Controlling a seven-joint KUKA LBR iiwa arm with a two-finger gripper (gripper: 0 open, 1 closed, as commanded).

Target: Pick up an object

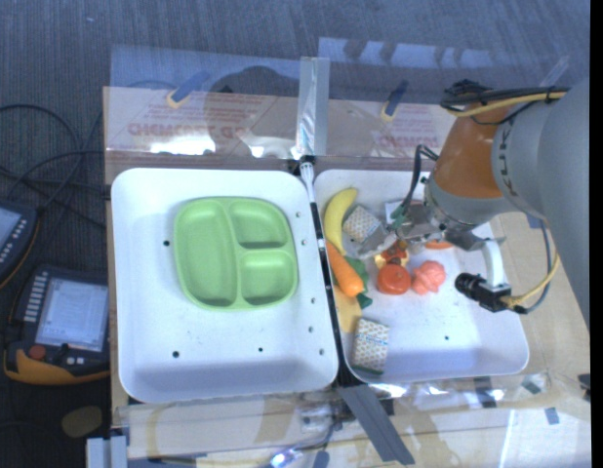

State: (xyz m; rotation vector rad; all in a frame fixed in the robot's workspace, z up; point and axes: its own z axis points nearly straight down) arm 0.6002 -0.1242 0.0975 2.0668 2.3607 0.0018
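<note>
Among the toy foods in the right bin (497, 354), the pincer (397, 240) hangs low over the cluster near the bin's middle, and whether anything sits in it cannot be told, since the wrist and its fittings cover that spot. Just below it lies a red tomato (394, 279), touching a pink piece (430, 275) on its right. A small orange-and-dark item (391, 255) sits right under the pincer, too blurred to name. To the left, a carrot (344, 271) lies slanted along the bin's left wall, with a banana (337, 213) curving above it near the far left corner. A checkered wrapper (360, 224) rests between the banana and the pincer, and a second checkered packet (371, 343) lies near the front left corner, with a yellow piece (349, 316) just above it. The arm (487, 164) comes in from the right, its orange band above the wrist. The left bin (145, 339) holds a green divided plate (235, 252). Beyond the tabletop's left edge lie two handheld screens (58, 315) and cables.
</note>
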